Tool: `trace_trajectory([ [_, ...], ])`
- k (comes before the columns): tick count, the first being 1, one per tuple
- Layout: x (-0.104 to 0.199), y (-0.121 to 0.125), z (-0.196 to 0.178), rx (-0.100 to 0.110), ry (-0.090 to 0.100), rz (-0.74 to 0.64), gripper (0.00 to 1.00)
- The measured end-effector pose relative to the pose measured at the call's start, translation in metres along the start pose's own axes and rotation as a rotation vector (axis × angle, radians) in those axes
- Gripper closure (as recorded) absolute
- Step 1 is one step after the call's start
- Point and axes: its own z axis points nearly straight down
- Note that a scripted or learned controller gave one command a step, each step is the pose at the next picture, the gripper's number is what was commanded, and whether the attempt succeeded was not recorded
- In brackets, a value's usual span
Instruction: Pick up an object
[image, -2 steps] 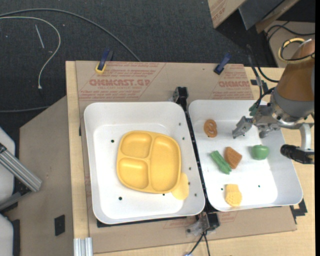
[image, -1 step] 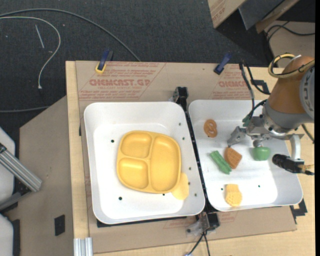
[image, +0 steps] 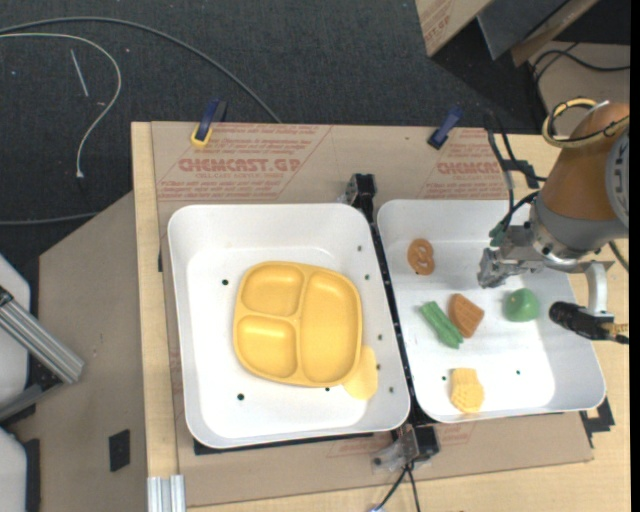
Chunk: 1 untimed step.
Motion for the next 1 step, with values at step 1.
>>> trace_trajectory([
  [1, 0.0061, 0.0058, -0.0625, -0.007, -0.003, -0.002, 1.00],
])
